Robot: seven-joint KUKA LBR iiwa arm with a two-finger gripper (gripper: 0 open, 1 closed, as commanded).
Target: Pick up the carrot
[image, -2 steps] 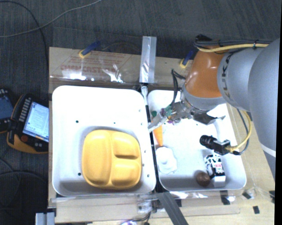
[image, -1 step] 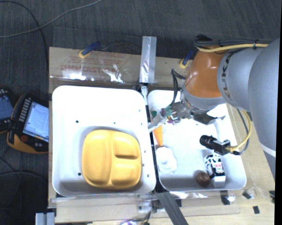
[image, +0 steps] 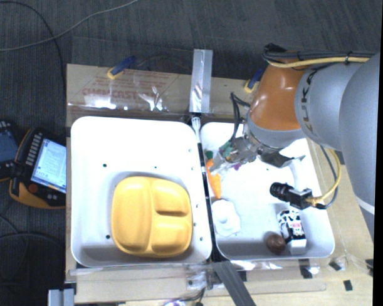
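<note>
Both white bins (image: 91, 152) look like smooth, slightly glossy plastic. The yellow tray (image: 153, 215) inside the left bin is matt moulded plastic. Behind the bins, clear film (image: 134, 91) shines over brown board. The arm's orange band (image: 278, 102) is glossy.

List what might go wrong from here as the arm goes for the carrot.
1. The carrot lies tight against the right bin's left wall, so a finger may strike the wall rather than slide beside it.
2. A white object sits just below the carrot and could get nudged or caught.
3. The gripper hangs over the carrot's upper end, so a grasp there may slip off.
</note>
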